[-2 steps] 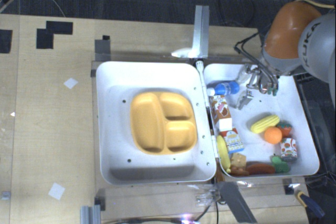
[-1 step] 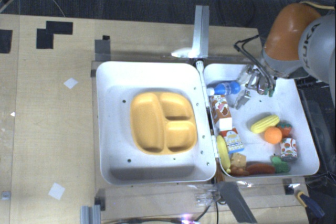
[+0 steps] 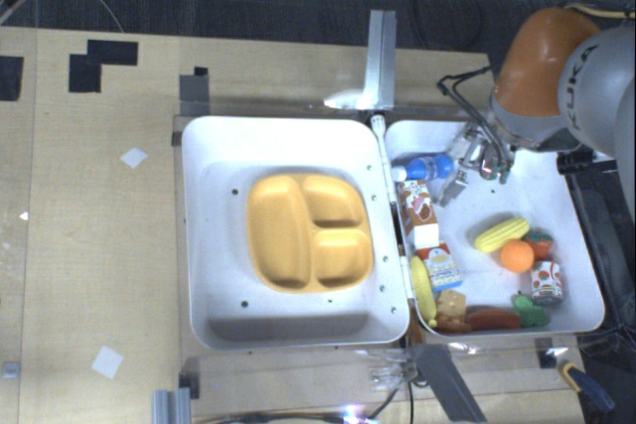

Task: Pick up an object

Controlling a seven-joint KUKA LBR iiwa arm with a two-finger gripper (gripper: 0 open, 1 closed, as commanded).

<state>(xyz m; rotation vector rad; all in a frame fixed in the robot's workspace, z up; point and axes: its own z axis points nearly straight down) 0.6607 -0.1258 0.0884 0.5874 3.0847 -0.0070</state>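
Observation:
The right bin holds several toy foods. Among them are a blue bottle, a brown and white carton, a yellow corn cob, an orange, a red can and a banana. My gripper hangs over the bin's far part, just right of the blue bottle. It is open, and nothing lies between its fingers. The grey arm with its orange band comes in from the upper right.
The left bin holds a yellow divided tray. A red sausage, a green piece and a tan cracker crowd the right bin's near edge. A metal post stands behind the bins' shared wall.

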